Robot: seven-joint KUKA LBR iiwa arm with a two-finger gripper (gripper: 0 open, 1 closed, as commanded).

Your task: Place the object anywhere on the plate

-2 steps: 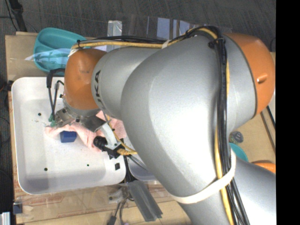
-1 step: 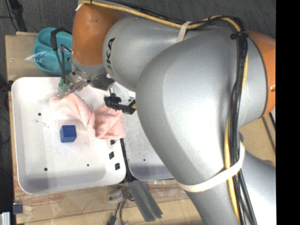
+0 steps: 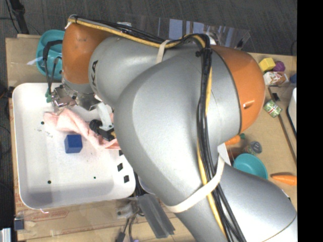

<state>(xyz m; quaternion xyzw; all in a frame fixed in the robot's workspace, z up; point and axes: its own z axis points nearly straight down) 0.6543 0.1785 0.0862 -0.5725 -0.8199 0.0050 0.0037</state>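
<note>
In the left white bin (image 3: 30, 185) a small blue cube (image 3: 73, 143) lies on the floor near the middle. Just behind and to its right is a pale pink, crumpled-looking flat thing (image 3: 70, 121); part of it runs under the arm. I cannot tell if it is the plate. My gripper (image 3: 59, 99) hangs over the bin's far left part, right above the pink thing's back edge and apart from the cube. No object can be made out at its tip. The arm's grey and orange body (image 3: 176, 110) hides the bin's right side and the other bin.
A teal object (image 3: 48, 47) stands on the bench behind the left bin. At the right are small toys (image 3: 272, 77), a teal bowl (image 3: 251, 165) and an orange carrot-like piece (image 3: 285, 178). The left bin's near half shows bare floor.
</note>
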